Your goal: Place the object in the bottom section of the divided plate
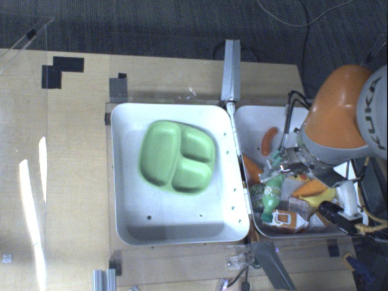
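Desk: a pale wooden surface is seen, bearing two shallow white bins side by side.
Left bin: a green divided plate is held here, with one long section at its left and two smaller sections at its right; nothing is seen lying in any section.
Right bin: a heap of small things is gathered here, among them an orange sausage-shaped piece, a green bottle, an orange carrot-like piece and a brown-and-white packet.
Arm: it is lowered over the right bin, its orange band uppermost.
Hand: it is set low in the heap, just above the green bottle; how far it is open, and whether anything is gripped, cannot be told.
Object relative to hand: the heaped things lie directly beneath and around the hand, well apart from the plate in the other bin.
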You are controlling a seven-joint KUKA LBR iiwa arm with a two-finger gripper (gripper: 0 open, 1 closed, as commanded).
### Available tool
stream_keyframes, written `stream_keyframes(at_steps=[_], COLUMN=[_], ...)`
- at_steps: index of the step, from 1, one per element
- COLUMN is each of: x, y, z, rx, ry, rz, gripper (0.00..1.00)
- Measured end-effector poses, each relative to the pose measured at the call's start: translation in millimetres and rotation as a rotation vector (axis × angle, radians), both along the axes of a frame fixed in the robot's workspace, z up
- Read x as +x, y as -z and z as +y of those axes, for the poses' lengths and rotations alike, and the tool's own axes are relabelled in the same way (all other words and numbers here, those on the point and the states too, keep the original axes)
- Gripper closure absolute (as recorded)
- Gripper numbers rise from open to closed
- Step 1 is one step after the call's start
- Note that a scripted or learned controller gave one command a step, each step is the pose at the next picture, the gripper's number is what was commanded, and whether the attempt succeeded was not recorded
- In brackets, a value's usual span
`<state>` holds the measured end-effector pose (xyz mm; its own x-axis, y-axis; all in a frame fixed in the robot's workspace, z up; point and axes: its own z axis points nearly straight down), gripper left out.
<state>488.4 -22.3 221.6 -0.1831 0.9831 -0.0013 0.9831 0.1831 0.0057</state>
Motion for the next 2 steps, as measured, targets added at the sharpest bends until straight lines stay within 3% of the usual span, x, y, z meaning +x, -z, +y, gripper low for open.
stream_keyframes(at_steps=[1,2], x=[53.3,130.4], y=[-0.1,-15.6], z=[39.4,83.0], rx=[0.000,0.001], ry=[0.068,0.067], rz=[0.004,0.002], gripper=[1.00,1.00])
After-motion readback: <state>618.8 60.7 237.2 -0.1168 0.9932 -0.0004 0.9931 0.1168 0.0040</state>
